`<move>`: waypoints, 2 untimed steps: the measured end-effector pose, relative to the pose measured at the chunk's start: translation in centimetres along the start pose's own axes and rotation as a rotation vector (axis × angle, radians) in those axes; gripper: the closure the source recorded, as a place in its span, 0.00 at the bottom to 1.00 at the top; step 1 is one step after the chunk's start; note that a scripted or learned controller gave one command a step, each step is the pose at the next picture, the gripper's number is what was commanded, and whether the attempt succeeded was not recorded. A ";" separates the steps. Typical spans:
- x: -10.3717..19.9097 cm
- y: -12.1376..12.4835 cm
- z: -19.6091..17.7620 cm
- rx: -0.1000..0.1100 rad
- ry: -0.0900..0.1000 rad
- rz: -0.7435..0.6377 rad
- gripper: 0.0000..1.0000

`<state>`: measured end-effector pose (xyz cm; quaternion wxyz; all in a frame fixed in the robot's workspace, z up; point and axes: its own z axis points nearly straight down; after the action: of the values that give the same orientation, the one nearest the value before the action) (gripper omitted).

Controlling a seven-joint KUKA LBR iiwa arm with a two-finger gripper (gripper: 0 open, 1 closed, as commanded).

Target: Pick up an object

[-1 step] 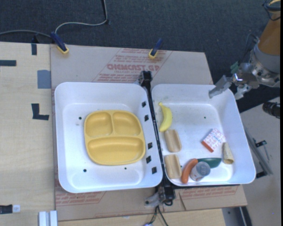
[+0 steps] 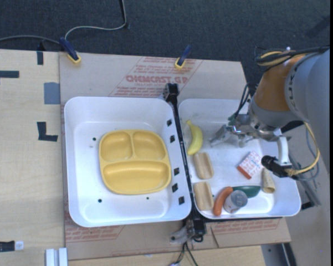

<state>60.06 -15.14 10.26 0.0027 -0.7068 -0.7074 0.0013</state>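
The right bin (image 2: 277, 206) holds several items: a yellow banana (image 2: 194, 138) by its left wall, two tan buns (image 2: 203, 165) (image 2: 202, 194) below it, an orange carrot (image 2: 221, 201), a grey-green cup (image 2: 238, 198), a red and white packet (image 2: 249, 164) and a tan cone (image 2: 267, 180). My gripper (image 2: 230, 137) hangs over the upper middle of this bin, right of the banana and above the packet. Its metal fingers (image 2: 216, 139) are spread open, with nothing between them.
A yellow divided plate (image 2: 135, 162) lies in the middle of the left bin (image 2: 77, 165). A black divider with clips (image 2: 177, 148) runs between the bins. The grey arm (image 2: 299, 93) and its cables cover the right bin's far right side.
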 end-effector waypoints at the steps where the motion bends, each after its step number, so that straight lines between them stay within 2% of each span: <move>1: 3.9 0.3 1.6 -0.008 -0.004 0.000 0.00; 2: 4.0 6.9 1.7 -0.008 -0.004 -0.001 0.00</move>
<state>66.90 -11.11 8.55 -0.0016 -0.7064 -0.7078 -0.0004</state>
